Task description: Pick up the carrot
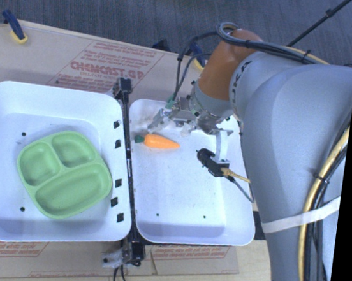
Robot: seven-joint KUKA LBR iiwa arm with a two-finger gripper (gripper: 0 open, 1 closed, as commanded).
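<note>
carrot (161, 143) lies flat on floor of right bin (181, 195), far-left part of it, near the wall it shares with left bin (5, 120). long axis runs roughly left-right across the view, slight tilt. green leafy end points left toward the shared wall, tapered orange tip points right toward the arm (282, 118). body smooth, cone shaped, looks like a plastic toy

jaws hang just behind the carrot in the view, close to the bin's far wall, at the end of the grey wrist below the orange band (220, 72). metal parts overlap there, cannot tell if jaws are apart or together. carrot not seen between them; cannot tell if anything touches its green end

room: bare white floor to the right of the carrot and all along the near half of the right bin. tight on the left (shared wall) and behind (far wall plus wrist)

both bins shallow, white, glossy plastic, rounded corners, sloped walls. black clips (123, 88) sit along the seam between them. left bin holds a pale green divided plate (70, 187), three compartments, rounded outline, matte, lying flat and turned at an angle. bins sit on a brown cardboard sheet (102, 63) with red print, on the table. blue clamp (15, 26) at the sheet's far-left corner
</note>
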